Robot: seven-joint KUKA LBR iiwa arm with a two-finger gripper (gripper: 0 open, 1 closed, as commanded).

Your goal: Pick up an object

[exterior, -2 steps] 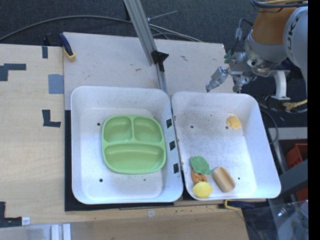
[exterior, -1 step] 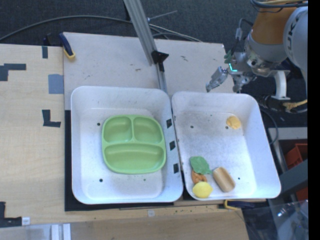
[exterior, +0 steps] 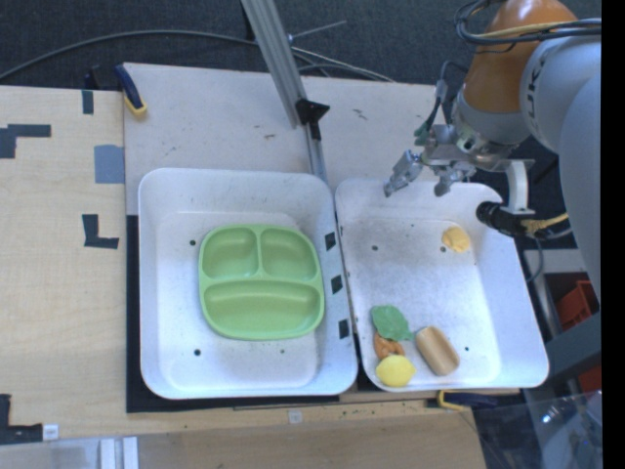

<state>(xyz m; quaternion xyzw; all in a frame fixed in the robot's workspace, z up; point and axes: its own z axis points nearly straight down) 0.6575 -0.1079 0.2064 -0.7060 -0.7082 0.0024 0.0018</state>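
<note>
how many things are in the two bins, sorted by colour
green: 2, the divided plate in the left bin and a leafy piece in the right bin
yellow: 2, a small lump and a lemon-like piece
orange: 1
tan: 1, a roll
total: 6

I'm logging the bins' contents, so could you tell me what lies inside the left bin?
The left bin holds a green divided plate. The floor beneath the plate is covered.
</note>
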